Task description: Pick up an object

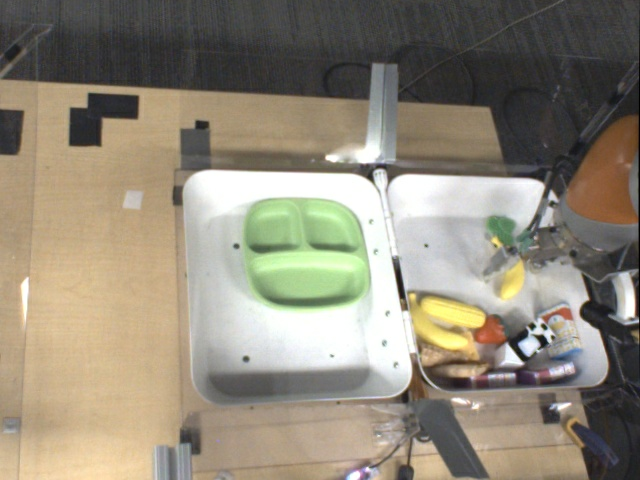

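Bench of pale wood (pixel 100 298), seen from above at a slant, bearing two shallow white bins side by side in the middle and right of the frame. Left bin (pixel 215 358) holds a green divided plate (pixel 303 250) with three compartments, lying flat near the bin's upper centre. Right bin (pixel 440 203) holds a jumble of small things, mostly along its lower edge: a yellow banana (pixel 450 313) at lower left, a red piece (pixel 490 331) just beside it, a black-and-white item (pixel 533 338) and a small can (pixel 563 330) toward the lower right, and a dark purple marker-like object (pixel 545 373) lying along the bottom wall. Higher up, right of centre, sit a small green object (pixel 499 229) and, just below it, a small yellow object (pixel 511 281).

Grey arm with an orange band (pixel 605 183) enters from the right edge. Its gripper (pixel 508 253) is low in the right bin, at the green and yellow objects. Whether its fingers are spread, closed or pinching either object cannot be made out.
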Controlling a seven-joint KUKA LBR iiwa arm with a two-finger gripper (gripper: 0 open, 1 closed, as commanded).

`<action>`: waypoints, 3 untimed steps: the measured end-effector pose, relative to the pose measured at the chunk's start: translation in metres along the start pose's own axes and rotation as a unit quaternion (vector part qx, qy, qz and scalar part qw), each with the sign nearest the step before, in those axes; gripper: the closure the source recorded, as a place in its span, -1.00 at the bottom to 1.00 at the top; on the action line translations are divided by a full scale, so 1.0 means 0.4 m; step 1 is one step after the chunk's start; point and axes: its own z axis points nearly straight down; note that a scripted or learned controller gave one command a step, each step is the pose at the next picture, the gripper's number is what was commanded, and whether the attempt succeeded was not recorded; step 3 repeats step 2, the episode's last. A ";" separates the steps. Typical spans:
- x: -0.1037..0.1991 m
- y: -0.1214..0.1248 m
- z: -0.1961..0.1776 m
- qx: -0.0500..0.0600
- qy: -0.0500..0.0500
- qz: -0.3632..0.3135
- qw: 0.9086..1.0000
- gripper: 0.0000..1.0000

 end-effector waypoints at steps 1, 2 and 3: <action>0.001 0.006 -0.029 -0.003 -0.001 -0.001 1.000 1.00; 0.221 0.051 -0.298 0.000 0.000 -0.036 0.999 1.00; 0.221 0.051 -0.298 0.000 0.000 -0.036 0.999 1.00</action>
